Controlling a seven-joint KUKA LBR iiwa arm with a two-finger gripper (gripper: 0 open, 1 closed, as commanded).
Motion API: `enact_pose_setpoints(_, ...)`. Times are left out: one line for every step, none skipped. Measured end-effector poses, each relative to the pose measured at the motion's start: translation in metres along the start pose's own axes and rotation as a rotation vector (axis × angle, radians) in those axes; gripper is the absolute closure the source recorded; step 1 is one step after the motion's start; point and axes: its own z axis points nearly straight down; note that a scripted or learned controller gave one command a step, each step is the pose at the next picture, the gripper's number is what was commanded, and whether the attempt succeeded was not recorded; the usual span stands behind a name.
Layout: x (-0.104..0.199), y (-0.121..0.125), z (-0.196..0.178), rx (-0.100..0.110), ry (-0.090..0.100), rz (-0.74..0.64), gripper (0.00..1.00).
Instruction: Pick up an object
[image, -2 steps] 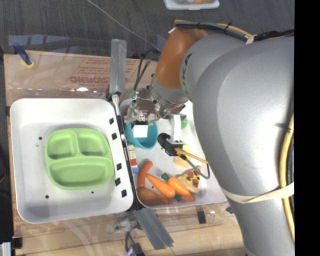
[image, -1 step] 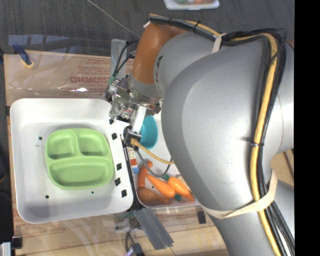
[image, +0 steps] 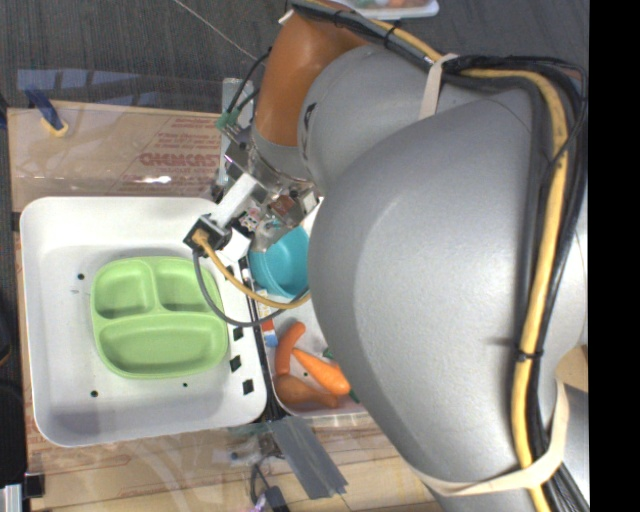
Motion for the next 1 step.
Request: enact_pose_setpoints(-0.0494, -0.0764, 0.0619, 0.006, -0.009, -0.174, 1.00)
